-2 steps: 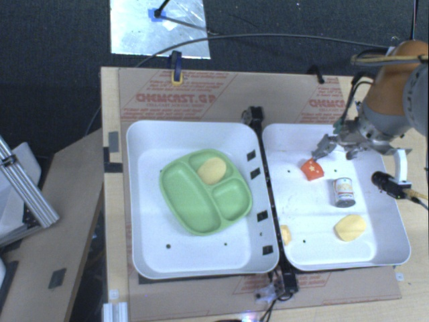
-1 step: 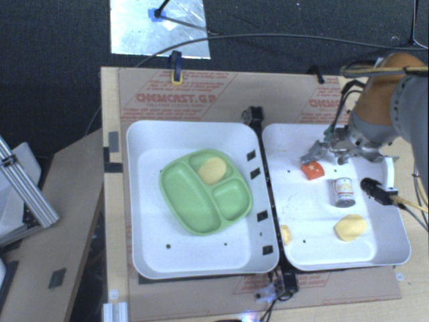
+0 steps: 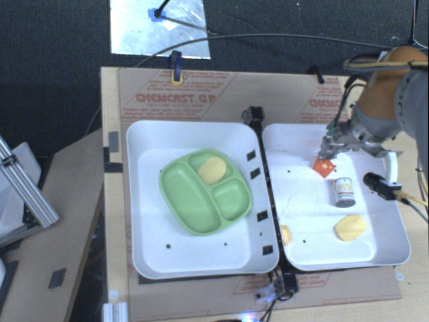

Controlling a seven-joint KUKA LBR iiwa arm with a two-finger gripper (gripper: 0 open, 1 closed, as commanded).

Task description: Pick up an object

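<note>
In the right bin lie a small orange-red piece, a small silver can with a label, a yellow lump and a tiny yellow bit by the left wall. My gripper hangs over the back of this bin, its tip right above the orange-red piece and very close to it. Whether it touches the piece is unclear. In the left bin a green divided plate carries a pale yellow lump in its upper compartment.
The grey arm with its orange band comes in from the right over the right bin's far corner. Black clips line the seam between the bins. A cardboard sheet lies under both bins.
</note>
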